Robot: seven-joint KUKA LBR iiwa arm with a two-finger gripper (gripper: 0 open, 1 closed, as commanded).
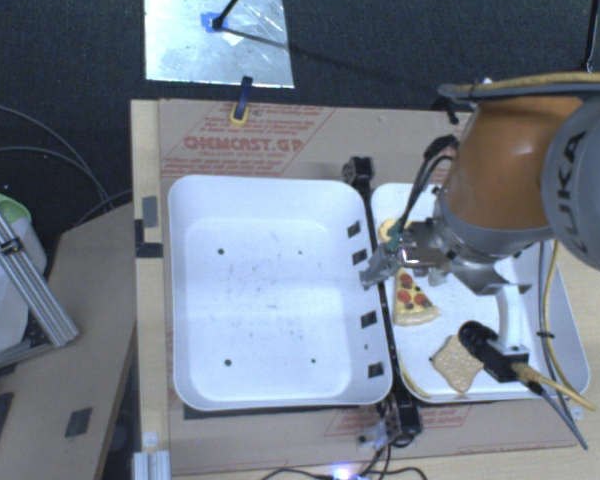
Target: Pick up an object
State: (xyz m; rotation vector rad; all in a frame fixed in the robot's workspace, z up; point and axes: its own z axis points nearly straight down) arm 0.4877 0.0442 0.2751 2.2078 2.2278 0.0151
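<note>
We are reaching in from the right with the arm (520,168), and it is hanging over the right bin (568,350), because that is where the loose things are lying. The gripper (392,258) is sitting low by that bin's left wall, close to the divide with the left bin (270,298). We cannot tell whether it is spread or pressed together. The wrist is covering most of it from above, and nothing is showing in its grasp.

The likeliest thing to pick up, the pizza slice (413,301), is lying flat on the floor of the right bin. It is just below the gripper in the view, but we cannot tell whether the two are touching. A cracker (456,364) is lying flat nearer the front edge, apart from the slice. A small yellow piece (388,231) is peeking out beside the gripper on the far side, too hidden to name.

We are judging that the pick is not yet done, since everything is resting on the floor. Both flat pieces are offering only thin edges, so the next move is calling for a low, well-centred descent. The wall beside the gripper is the risk: it is leaving little room on that side, and a piece may slide against it rather than lift.
</note>
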